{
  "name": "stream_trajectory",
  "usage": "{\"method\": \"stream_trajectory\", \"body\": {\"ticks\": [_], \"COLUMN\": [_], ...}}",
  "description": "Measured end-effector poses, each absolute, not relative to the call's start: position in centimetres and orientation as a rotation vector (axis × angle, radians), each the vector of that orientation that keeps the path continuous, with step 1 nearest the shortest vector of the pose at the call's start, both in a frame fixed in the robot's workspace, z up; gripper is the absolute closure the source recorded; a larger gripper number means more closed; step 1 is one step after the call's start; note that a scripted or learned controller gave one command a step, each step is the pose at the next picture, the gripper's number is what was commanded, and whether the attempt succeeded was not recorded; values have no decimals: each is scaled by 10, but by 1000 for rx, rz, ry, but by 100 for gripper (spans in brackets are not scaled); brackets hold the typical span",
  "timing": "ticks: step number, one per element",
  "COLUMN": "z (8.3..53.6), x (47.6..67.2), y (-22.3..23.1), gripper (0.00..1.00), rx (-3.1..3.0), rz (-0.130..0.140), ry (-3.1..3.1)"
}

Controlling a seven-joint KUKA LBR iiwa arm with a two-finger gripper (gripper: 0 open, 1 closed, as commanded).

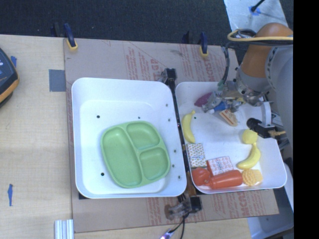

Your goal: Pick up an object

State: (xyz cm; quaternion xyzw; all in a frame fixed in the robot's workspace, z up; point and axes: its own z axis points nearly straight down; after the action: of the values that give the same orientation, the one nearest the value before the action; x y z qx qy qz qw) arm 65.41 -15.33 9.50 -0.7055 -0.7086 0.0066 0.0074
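Low in the right white bin (279, 156)'s far corner, tool (222, 102) with finger state impossible to tell, just beside a small tan wedge-shaped plastic toy (229, 117) on the bin floor: probably light, stiff and slick, best pinched across its narrow flat sides.

Mixed toy food (219, 173), right bin (279, 179)

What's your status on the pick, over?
Gripper low at the far end of right bin, fingers unclear. Nothing seen held. Toy food crowds that bin; green tray sits alone in left bin.
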Motion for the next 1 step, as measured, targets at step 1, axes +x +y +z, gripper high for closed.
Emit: {"method": "stream_trajectory", "body": {"ticks": [1], "z": [95], "x": [608], "y": [-144], "gripper": [0], "rx": [-2222], "rz": [-1], "ry": [-2232]}}
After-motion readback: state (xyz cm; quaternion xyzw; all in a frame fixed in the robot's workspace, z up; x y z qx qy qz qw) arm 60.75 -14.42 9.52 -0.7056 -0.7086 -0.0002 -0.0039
